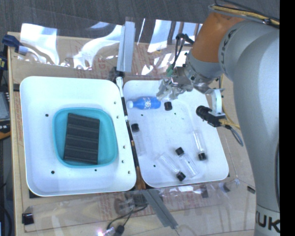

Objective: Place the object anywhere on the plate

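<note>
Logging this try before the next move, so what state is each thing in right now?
blue plate: in left bin, flat.
dark ridged block: lying on the plate.
blue bottle: on its side, right bin.
clear vials: lying down, black-capped, right bin.
gripper: over the bottle, grip unclear.

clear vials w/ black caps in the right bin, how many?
3. One vial near the right wall, one at lower centre, one by the front rim. The arm may hide more.

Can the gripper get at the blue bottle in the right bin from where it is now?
Probably yes: the gripper hangs just right of the blue bottle, which lies on its side with nothing on top.
</note>
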Available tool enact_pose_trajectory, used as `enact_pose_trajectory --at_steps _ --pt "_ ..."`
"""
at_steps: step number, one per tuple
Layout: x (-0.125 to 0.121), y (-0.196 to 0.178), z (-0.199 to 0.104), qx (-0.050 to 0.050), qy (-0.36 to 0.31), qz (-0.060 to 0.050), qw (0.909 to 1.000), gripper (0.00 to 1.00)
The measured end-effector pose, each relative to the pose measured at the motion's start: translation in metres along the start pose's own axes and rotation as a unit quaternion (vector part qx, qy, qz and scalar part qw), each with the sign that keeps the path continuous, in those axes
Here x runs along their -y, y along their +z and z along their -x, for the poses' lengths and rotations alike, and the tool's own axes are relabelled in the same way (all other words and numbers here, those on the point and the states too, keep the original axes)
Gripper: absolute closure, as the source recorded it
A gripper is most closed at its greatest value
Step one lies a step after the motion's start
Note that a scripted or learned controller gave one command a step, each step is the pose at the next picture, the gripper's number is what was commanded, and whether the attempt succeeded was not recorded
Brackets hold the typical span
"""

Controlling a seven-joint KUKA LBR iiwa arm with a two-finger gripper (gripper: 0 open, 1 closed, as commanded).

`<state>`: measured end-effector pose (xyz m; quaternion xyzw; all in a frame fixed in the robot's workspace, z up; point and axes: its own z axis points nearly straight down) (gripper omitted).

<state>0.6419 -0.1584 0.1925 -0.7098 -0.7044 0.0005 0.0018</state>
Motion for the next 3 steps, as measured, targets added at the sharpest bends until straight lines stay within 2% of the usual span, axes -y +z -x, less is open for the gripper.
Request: enact_pose_trajectory --at_steps 1,2,3 --pt "0.027 0.001 -0.073 0.001 -0.043 0.000 0.9991 1.00" --pt "0.055 0.002 -0.126 0.001 -0.107 -0.001 0.9943 1.00" --pt "0.055 0.002 -0.126 0.001 -0.107 -0.001 0.9943 0.00"
